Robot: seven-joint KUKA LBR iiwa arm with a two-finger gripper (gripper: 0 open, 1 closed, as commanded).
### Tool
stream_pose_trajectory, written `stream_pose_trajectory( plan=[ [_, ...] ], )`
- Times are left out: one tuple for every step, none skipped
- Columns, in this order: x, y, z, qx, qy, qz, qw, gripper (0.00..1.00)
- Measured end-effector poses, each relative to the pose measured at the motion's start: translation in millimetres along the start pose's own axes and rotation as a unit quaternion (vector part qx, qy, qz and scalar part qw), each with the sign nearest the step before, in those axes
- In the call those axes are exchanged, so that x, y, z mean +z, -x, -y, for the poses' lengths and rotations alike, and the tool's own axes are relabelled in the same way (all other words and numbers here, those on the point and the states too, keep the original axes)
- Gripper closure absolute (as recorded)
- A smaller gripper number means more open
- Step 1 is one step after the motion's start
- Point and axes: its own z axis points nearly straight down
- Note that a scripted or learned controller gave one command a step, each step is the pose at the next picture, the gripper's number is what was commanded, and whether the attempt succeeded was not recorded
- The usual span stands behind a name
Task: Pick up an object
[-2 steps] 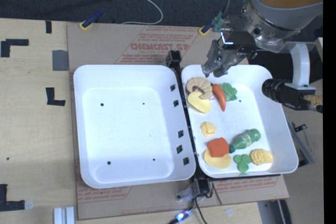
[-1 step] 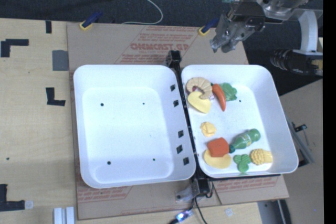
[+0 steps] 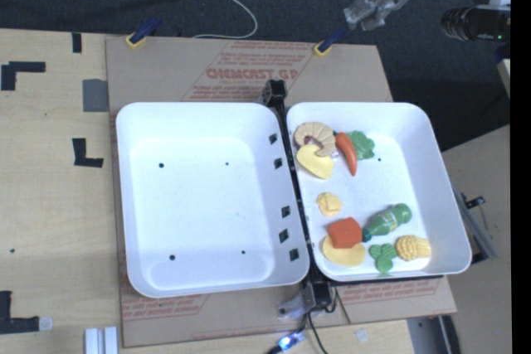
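My claw hangs high above the worktop, at about one o'clock of the view, well apart from both bins and beyond their far edge. Its pale fingers point down and to the left; if they are spread or pressed together I cannot tell, and nothing is seen between them.

The left bin and the right bin stand side by side on a brown cardboard sheet. All the toy foods lie in the right bin. At its eleven o'clock a beige shell-shaped piece touches a yellow piece, with an orange carrot and a green leafy piece just beside them. Near the middle lies a small pale yellow piece alone. At about six o'clock a red-orange block rests on a yellow flat piece. Beside it, toward four o'clock, are a green cucumber, a small green piece and a yellow corn cob, close together.
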Motion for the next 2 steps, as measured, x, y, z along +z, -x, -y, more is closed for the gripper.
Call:
stream_pose_trajectory(
  plan=[
    [66.6,-33.1,109.1,-0.003,-0.007,-0.001,1.0000,1.00],
    [36.7,-20.6,12.3,0.000,0.000,0.000,1.0000,1.00]
  ],
)
